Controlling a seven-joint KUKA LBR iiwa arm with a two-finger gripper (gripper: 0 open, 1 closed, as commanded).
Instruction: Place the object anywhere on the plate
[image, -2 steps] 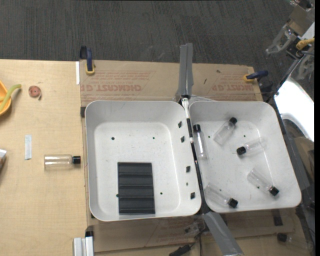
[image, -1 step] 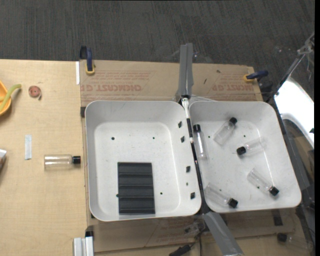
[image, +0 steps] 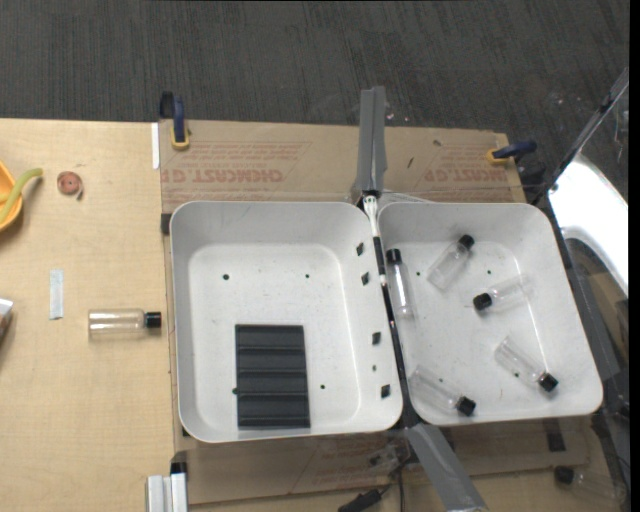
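Note:
A black ribbed plate (image: 270, 377) lies flat on the floor of the left bin (image: 200, 300), near its front wall. The right bin (image: 560, 300) holds several clear vials with black caps. One vial (image: 449, 260) lies near the back. Another (image: 497, 294) lies at the middle, and one (image: 525, 363) at the front right. A further vial (image: 443, 391) lies at the front left, and a thin one (image: 397, 283) rests along the bin's left wall.
On the bench left of the bins lie a spare clear vial (image: 124, 320), a small white strip (image: 56, 294), a red disc (image: 68, 182) and a yellow object (image: 8, 195). Clamps (image: 176, 120) (image: 510, 152) hold the cardboard. A grey bar (image: 372, 140) stands between the bins.

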